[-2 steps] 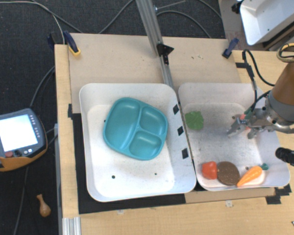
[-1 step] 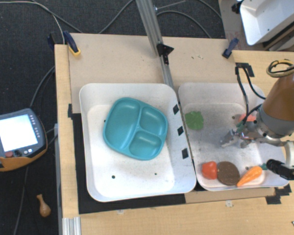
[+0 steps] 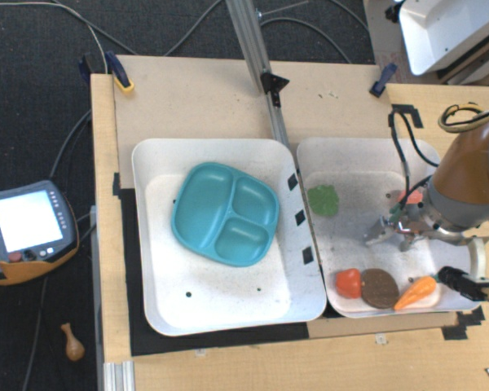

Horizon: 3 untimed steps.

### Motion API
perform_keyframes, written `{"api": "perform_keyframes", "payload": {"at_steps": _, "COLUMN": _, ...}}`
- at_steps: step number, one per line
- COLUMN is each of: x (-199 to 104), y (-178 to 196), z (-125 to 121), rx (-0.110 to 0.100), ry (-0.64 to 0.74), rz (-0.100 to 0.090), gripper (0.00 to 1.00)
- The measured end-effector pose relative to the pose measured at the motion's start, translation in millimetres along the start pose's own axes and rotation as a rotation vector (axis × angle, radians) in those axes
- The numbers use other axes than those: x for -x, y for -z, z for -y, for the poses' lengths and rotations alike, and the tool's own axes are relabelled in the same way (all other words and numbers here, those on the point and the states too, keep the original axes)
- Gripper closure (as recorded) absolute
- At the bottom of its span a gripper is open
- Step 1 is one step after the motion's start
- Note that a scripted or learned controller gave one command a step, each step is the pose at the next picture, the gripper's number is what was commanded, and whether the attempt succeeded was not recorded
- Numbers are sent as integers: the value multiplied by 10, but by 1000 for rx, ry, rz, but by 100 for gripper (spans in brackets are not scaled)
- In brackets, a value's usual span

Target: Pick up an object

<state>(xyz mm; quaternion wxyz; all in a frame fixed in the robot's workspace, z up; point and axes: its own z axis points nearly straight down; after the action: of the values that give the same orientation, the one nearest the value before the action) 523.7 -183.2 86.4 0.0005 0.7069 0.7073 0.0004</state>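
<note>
Candidate objects lie in the right white bin: a small green leafy piece near its left wall, and along the front edge a red tomato-like piece, a brown round disc and an orange carrot-shaped piece, touching in a row. The gripper hangs over bare bin floor between them; cannot tell its finger state, nothing visibly held. The left white bin holds a teal compartment plate.
</note>
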Motion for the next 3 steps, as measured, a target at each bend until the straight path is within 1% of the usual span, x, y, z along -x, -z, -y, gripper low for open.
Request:
{"api": "perform_keyframes", "payload": {"at_steps": 1, "x": 7, "y": 128, "z": -20, "rx": 7, "ry": 0, "rz": 2, "gripper": 100}}
{"api": "perform_keyframes", "payload": {"at_steps": 2, "x": 34, "y": 572, "z": 12, "rx": 3, "ry": 0, "rz": 1, "gripper": 100}}
{"api": "perform_keyframes", "payload": {"at_steps": 3, "x": -17, "y": 1065, "z": 76, "rx": 4, "ry": 1, "rz": 1, "gripper": 100}}
